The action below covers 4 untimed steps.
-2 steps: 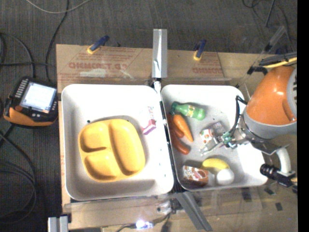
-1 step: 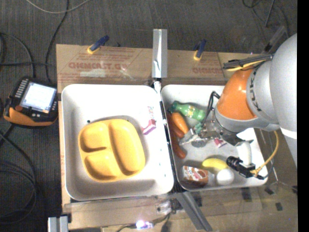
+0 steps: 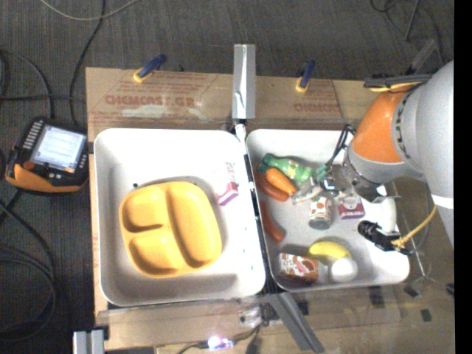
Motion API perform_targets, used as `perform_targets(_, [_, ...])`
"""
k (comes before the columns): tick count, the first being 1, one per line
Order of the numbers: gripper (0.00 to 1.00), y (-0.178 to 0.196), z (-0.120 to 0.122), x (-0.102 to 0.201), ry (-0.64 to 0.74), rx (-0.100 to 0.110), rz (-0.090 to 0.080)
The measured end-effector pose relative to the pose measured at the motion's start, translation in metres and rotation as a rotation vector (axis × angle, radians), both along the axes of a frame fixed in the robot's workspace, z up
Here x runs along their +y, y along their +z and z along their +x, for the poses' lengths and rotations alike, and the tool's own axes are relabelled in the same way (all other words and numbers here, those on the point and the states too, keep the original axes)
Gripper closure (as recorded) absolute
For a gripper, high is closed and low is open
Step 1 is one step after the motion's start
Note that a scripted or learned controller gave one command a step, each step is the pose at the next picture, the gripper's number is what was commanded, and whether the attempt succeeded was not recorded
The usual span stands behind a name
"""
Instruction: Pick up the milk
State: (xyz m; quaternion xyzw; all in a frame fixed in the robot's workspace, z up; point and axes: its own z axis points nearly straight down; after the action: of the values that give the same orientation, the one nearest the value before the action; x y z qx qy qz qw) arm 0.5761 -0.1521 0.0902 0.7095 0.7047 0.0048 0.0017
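A small white-and-pink milk carton (image 3: pixel 228 192) lies on its side in the left bin (image 3: pixel 110 161), touching the upper right corner of a yellow divided plate (image 3: pixel 171 227). My gripper (image 3: pixel 330 184) hangs low over the middle of the right bin (image 3: pixel 391 271), well to the right of that carton. It sits just above a small can (image 3: pixel 319 212) and beside a green bottle (image 3: pixel 289 168). The grey arm with its orange band (image 3: pixel 380 135) covers the right bin's upper right corner.
The right bin holds a carrot (image 3: pixel 276 184), a sausage (image 3: pixel 272 224), a red-and-white box (image 3: pixel 351 209), a banana (image 3: pixel 330 251), a white egg (image 3: pixel 342 269) and a brown carton (image 3: pixel 299 267). A metal divider post (image 3: pixel 244 87) stands between the bins.
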Motion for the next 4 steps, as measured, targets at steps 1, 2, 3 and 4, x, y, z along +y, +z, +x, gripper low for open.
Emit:
perform_targets(1, [1.0, 0.009, 0.0, -0.001, 0.001, -0.002, -0.008])
perform_targets(2, [0.0, 0.009, 0.0, -0.002, 0.001, -0.002, -0.009])
perform_targets(3, [0.0, 0.0, -0.078, 0.051, -0.143, -0.004, -0.008])
perform_targets(4, [0.0, 0.0, -0.078, 0.051, -0.143, -0.004, -0.008])
